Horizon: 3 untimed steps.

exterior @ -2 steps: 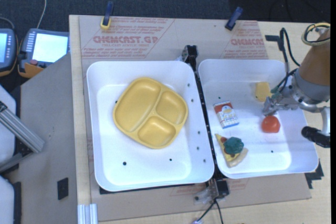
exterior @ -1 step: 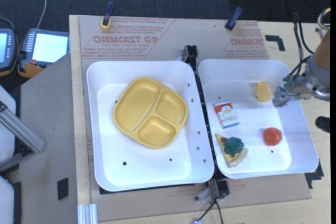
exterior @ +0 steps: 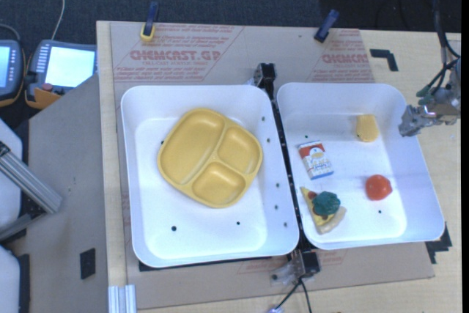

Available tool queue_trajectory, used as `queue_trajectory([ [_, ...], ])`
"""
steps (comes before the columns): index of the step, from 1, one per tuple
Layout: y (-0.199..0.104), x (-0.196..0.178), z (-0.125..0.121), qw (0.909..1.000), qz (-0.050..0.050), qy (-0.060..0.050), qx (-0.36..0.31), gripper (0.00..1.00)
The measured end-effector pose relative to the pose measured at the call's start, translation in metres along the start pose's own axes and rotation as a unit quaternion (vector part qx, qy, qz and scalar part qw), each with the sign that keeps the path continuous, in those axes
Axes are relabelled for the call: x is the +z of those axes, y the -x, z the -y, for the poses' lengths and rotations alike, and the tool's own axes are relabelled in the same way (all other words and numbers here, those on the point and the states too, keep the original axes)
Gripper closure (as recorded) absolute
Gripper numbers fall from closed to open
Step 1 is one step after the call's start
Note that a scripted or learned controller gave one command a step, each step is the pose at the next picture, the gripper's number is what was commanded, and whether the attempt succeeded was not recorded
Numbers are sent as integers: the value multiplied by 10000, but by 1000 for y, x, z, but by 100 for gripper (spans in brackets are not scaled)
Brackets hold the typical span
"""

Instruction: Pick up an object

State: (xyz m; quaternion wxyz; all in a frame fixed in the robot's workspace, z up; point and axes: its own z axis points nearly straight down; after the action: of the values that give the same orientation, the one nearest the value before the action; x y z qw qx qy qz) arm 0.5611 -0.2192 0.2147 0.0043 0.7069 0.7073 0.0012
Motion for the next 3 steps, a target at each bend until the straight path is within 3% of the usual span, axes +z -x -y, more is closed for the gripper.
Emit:
queue_trajectory([
  [1, 1, -54, -2, 10000, -3, 2, -5, 100],
  [3, -95, -55, 14, 10000, -32, -49, -22, 100],
])
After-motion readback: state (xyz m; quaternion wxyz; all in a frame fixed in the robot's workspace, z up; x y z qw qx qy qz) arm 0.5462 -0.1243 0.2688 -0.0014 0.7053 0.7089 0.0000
